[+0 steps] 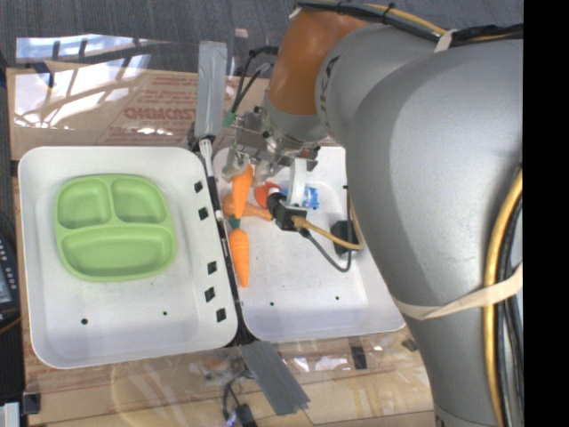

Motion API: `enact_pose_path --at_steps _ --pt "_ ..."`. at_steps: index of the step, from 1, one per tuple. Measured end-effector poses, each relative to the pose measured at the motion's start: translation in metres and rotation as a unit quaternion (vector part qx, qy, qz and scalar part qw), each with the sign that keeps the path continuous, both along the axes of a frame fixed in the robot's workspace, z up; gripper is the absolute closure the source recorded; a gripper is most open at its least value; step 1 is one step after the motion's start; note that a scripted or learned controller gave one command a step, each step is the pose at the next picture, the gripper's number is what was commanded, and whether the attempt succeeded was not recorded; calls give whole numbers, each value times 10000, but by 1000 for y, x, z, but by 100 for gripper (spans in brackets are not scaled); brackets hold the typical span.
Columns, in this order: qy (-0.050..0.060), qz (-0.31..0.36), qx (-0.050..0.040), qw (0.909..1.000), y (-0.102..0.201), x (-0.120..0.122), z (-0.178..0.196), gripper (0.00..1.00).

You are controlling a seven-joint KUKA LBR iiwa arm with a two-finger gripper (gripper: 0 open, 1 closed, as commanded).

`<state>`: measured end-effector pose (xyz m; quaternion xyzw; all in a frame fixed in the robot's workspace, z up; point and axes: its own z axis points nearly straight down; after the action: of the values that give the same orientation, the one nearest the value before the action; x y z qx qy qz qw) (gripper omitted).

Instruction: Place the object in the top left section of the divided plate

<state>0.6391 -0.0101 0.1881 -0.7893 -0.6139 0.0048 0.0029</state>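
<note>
A green divided plate (114,226) lies in the left bin (53,327), with two small sections at its top and one long section below. In the right bin (302,314) several orange carrots lie along the left wall: one (239,255) lower down, others (238,194) bunched under the wrist. My gripper (252,169) reaches down into the right bin's upper left corner, right above that bunch of carrots. The arm's wrist hides much of the gripper.
A red and a blue-white object (307,196) lie beside the carrots, with a black cable (324,238) looping across the right bin. Cardboard (107,105) lies behind the bins. The big grey arm (427,149) covers the right bin's right side.
</note>
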Motion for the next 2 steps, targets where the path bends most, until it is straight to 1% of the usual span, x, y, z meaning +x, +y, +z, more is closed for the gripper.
enact_pose_path --at_steps 1,2 --pt "-28 330 11 9995 59 17 1 100" --pt "-35 67 6 10000 70 5 47 100"
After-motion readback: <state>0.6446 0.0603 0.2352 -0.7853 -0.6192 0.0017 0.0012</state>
